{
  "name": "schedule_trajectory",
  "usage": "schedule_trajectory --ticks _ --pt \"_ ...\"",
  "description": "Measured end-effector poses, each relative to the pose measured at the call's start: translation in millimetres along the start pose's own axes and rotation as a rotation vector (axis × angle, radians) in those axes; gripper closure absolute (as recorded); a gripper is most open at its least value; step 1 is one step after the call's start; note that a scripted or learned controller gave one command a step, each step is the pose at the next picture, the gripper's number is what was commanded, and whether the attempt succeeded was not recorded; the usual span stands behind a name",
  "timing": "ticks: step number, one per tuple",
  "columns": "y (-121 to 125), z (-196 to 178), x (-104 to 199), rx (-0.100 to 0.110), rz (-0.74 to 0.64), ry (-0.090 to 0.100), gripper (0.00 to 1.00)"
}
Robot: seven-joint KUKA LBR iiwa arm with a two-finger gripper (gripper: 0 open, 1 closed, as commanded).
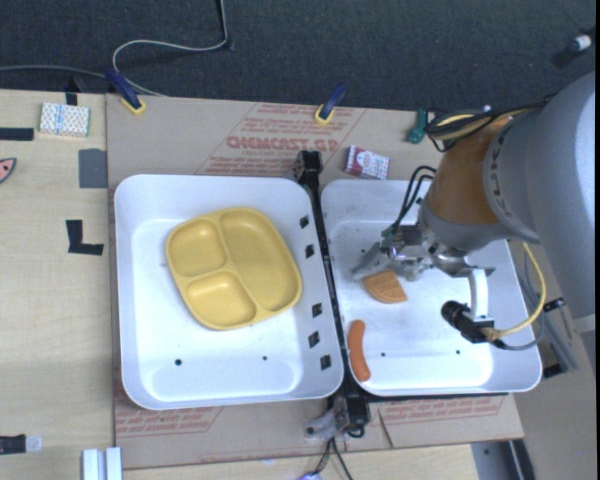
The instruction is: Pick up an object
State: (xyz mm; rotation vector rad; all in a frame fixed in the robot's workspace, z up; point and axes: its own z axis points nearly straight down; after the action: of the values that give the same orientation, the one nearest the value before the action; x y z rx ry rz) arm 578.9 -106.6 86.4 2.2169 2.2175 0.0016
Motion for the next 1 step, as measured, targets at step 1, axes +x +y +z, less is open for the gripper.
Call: schedule_trajectory --ticks 1 --pt "0.0 -9.3 0.1 0.001 0.000 0.000 1.00"
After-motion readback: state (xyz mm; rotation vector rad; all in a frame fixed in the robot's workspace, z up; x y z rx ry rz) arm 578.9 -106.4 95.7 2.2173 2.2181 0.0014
